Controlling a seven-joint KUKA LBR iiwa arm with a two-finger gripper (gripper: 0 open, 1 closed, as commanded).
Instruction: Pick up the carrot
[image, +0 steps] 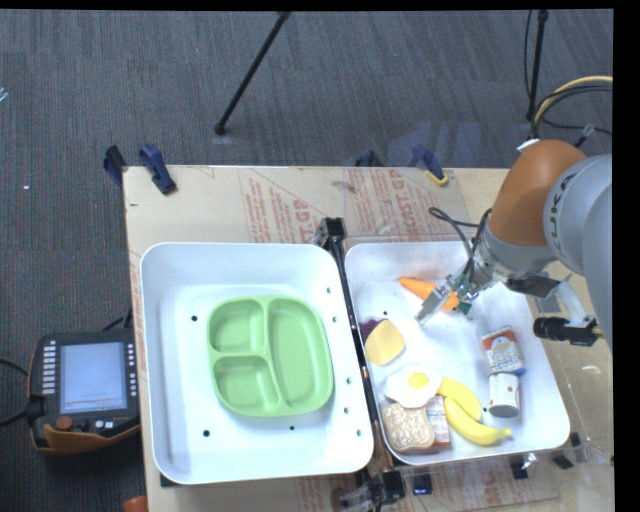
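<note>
Nearest me, crackers (408, 427) and banana (468, 411) lie in the right bin (545, 425); farther back, the gripper (440, 298) pinches the carrot (424, 288) between narrowly parted fingers.

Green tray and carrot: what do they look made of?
Green tray: likely molded plastic, matte with a soft sheen, one uniform color with rounded compartments. Carrot: probably a plastic toy, flat even orange with a smooth surface; too small to be sure.

Grey arm (560, 215), orange band above the wrist, reaches in from the right and angles down-left, gripper (440, 298) low, its fingers seemingly slightly parted, though blurred.
</note>
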